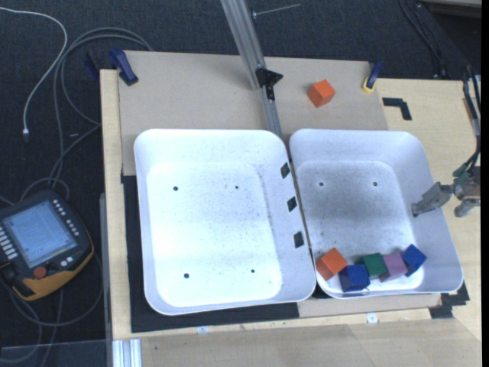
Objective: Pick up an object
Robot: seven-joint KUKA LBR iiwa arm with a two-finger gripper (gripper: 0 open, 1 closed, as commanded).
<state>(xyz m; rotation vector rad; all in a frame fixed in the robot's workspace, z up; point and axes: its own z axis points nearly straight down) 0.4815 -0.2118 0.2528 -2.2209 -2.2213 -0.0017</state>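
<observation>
While the task asks for one object to be lifted, nothing is lifted yet: the gripper [447, 199] hangs at the right rim of the right bin [348, 147], its two fingers spread apart with nothing between them. The whole pick is left to do, as I judge it.

The candidates lie below and to the left of the gripper, near it, in a row along the bin's near wall: a blue cube [413, 258], a purple cube [395, 264], a green cube [374, 264], a second blue cube [354, 277] and an orange cube [331, 262]. They sit packed together and close against the wall, which leaves little room for fingers to slip in.

Left of the gripper the bin floor lies bare, giving free room to travel. Another orange cube [322, 92] rests on the board well above and left, outside both bins. The left bin [153, 147] lies further left.
</observation>
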